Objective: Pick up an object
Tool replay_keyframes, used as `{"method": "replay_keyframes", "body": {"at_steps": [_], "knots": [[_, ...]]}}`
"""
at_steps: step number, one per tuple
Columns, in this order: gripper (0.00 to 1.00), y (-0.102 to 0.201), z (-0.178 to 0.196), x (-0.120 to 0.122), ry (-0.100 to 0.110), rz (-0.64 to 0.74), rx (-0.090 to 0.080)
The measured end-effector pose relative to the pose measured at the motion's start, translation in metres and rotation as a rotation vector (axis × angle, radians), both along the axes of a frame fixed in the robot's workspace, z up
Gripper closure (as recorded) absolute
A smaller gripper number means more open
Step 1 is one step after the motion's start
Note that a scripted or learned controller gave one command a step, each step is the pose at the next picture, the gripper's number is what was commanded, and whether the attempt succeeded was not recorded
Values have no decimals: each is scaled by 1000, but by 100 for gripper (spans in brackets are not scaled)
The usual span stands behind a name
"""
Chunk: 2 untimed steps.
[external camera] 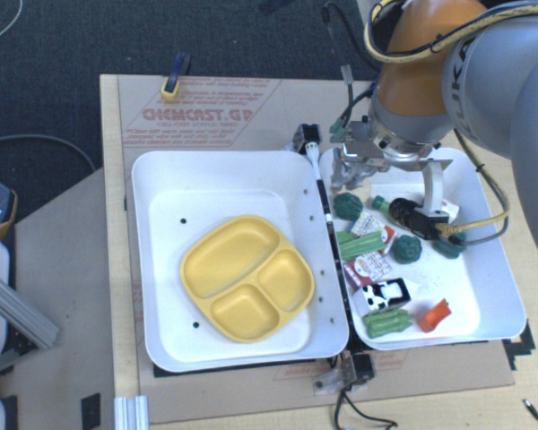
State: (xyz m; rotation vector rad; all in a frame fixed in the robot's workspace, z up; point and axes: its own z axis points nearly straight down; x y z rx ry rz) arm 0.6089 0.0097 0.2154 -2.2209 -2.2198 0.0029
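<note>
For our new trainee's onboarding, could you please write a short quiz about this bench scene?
1. True or false: the yellow tray lies in the right bin.
2. How many compartments does the tray have?
3. The gripper hovers over which part of the right bin? A) far left corner B) near right corner C) centre

Key: 1 false, it lies in the left bin; 2 three; 3 A.

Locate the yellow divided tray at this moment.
In the camera view, the yellow divided tray lies in the left bin, toward its lower middle, across the divider from the small items in the right bin.
</note>
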Motion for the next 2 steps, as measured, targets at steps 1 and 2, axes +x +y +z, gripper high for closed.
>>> {"method": "replay_keyframes", "body": {"at_steps": [1,2], "knots": [[100,-3,14,-6,-4,0,1],[100,2,-1,2,-1,1,0]]}}
